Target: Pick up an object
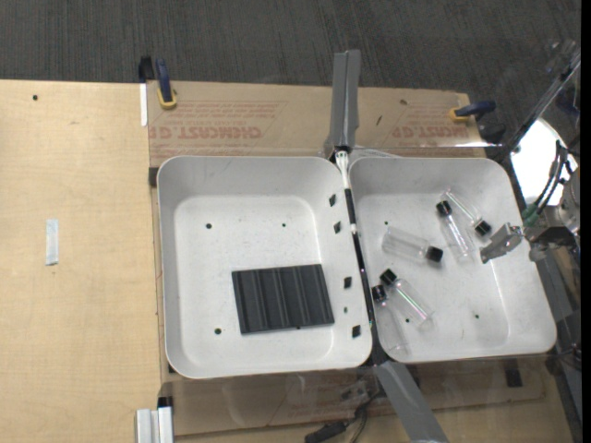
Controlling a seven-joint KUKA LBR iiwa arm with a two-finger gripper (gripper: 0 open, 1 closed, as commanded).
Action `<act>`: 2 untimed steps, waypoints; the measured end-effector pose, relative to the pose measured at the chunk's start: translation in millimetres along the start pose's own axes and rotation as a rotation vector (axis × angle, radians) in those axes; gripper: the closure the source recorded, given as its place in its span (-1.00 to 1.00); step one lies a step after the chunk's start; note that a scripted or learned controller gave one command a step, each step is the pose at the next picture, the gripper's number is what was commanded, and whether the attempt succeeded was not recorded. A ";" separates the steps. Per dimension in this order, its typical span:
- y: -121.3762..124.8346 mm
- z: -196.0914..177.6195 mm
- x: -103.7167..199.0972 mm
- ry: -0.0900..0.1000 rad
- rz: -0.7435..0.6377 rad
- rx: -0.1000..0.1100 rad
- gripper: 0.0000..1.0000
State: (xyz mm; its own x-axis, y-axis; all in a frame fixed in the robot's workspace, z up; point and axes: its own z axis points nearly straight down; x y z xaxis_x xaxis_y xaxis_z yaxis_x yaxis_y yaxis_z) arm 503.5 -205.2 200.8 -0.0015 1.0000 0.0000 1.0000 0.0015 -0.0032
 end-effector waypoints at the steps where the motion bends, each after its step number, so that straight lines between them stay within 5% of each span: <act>1: 52.3 82.3 7.7 0.000 -0.006 0.000 -1.00; 2: 74.2 109.4 33.0 -0.001 0.000 -0.002 -1.00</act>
State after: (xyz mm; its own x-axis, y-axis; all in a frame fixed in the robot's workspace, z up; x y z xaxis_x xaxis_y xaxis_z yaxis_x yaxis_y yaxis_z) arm 577.4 -172.0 91.2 -0.0012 1.0000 -0.0007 1.0000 0.0012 -0.0014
